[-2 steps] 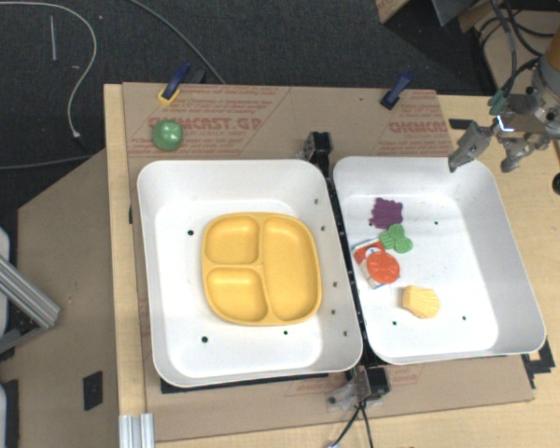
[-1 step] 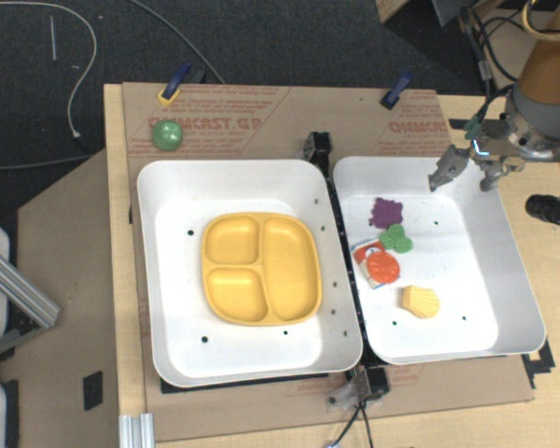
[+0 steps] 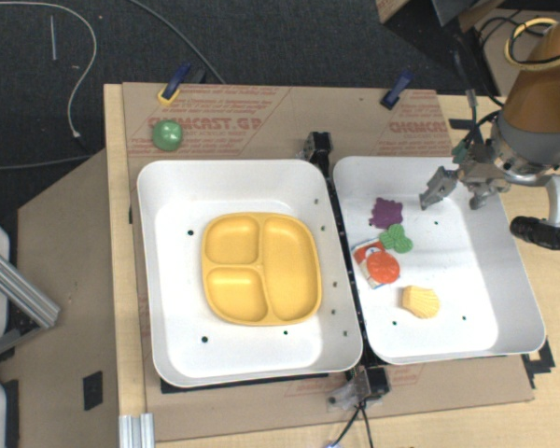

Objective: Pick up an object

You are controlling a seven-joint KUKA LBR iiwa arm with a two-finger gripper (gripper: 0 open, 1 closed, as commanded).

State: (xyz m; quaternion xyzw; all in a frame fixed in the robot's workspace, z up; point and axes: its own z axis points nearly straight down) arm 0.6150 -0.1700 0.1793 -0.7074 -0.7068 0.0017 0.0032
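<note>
Toys are seen below-left of the jaws: purple piece, green piece, tomato, yellow shell. Gripper is spread apart, nothing grasped.

1. Orange band around a rounded wrist, grey ring under it.
2. Grey metal gripper with two short angular fingers, dark at the tips.
3. Looped cable above the band.
4. Black cylindrical part at the side.
</note>
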